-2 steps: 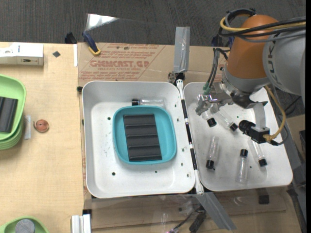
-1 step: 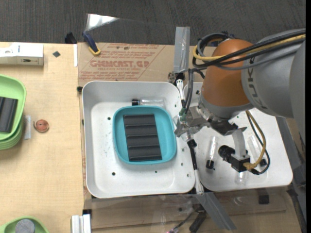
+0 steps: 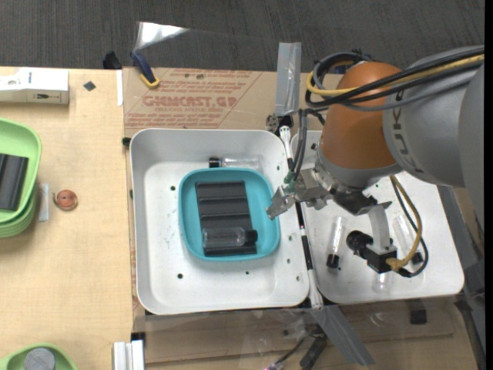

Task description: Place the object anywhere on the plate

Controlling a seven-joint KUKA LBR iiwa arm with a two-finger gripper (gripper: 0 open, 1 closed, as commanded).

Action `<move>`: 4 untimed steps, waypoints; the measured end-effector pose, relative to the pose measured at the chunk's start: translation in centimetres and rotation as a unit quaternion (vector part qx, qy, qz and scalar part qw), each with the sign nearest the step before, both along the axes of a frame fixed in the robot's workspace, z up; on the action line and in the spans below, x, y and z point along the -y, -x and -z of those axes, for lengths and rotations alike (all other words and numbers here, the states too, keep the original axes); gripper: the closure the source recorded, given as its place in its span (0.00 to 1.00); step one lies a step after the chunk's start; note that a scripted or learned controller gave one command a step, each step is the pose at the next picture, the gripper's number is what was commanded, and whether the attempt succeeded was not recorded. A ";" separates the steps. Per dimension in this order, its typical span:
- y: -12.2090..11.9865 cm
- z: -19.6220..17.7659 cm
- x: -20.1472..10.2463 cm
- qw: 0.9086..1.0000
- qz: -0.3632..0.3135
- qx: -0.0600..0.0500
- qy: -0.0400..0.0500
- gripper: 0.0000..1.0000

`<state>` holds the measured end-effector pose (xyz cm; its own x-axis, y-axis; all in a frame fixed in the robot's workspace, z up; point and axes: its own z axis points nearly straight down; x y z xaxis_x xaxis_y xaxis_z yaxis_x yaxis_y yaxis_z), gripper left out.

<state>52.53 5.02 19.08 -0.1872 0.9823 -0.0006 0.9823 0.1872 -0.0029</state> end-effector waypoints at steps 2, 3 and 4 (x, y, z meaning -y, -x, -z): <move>-0.1 -0.8 0.2 1.000 0.002 -0.001 0.001 0.00; -0.1 -1.6 0.4 1.000 0.004 -0.001 0.001 1.00; -0.1 -1.6 0.3 1.000 0.004 -0.002 0.001 0.00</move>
